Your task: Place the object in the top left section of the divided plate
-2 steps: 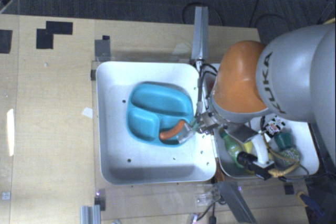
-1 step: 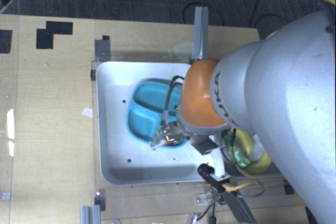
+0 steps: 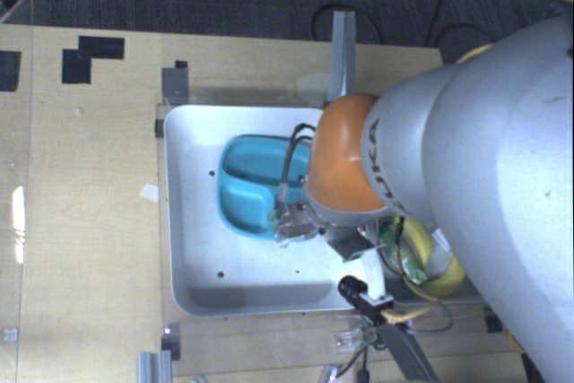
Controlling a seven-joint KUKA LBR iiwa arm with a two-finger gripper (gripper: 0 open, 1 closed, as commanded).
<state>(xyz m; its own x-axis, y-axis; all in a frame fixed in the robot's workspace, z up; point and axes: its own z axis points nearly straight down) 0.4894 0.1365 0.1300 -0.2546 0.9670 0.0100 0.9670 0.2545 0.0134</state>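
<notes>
A blue divided plate [image 3: 249, 184] lies in the left white bin [image 3: 193, 220], towards its back. Two of its sections show, one behind the other; the arm hides the plate's right side. My gripper [image 3: 291, 225] hangs at the plate's near right edge, under the orange wrist band [image 3: 345, 155]. I cannot make out anything held in it. The big grey arm covers most of the right half of the view.
In the right bin, a yellow banana-shaped thing [image 3: 429, 269] and a green thing [image 3: 410, 265] peek out from under the arm. The left bin's floor stretches bare and white in front of and left of the plate. A grey post [image 3: 343, 49] stands behind the bins.
</notes>
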